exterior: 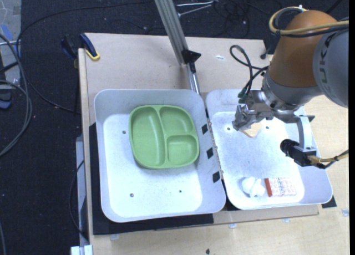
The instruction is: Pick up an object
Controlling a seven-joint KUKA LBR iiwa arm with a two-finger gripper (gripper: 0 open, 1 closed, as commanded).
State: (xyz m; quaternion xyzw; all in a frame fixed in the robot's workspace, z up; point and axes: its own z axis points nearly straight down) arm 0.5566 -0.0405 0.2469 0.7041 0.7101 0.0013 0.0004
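Observation:
My gripper hangs over the upper left part of the right bin, below the grey arm with its orange band. A small tan object peeks out right under the gripper, partly hidden by it; whether it is gripped or only lying there is not clear. Near the front edge of the right bin lie a white crumpled object and, just to its right, a red and white packet.
The left bin holds a green divided plate. A black block on the arm's cable hangs over the right bin's right side. A metal pole slants up from between the bins.

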